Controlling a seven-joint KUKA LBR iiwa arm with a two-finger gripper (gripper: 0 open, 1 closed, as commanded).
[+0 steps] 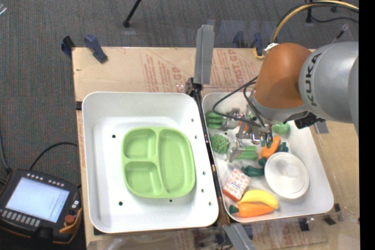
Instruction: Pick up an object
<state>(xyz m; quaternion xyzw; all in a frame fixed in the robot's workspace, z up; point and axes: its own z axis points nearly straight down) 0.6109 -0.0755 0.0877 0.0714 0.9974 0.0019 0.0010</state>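
Presently: gripper (pixel 243 140) low in right bin (pixel 319 184), over green toy vegetables (pixel 221 142); whether fingers are apart or together cannot be told. Left bin (pixel 96 126): green divided plate (pixel 158 162).

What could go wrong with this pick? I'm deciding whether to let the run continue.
1. The end effector sits low over tightly packed toys; the green vegetable and orange carrot touch, so it may nudge or snag a neighbour.
2. The white bowl lies close beside, and could get bumped.
3. The arm's cables hang near the bin wall.
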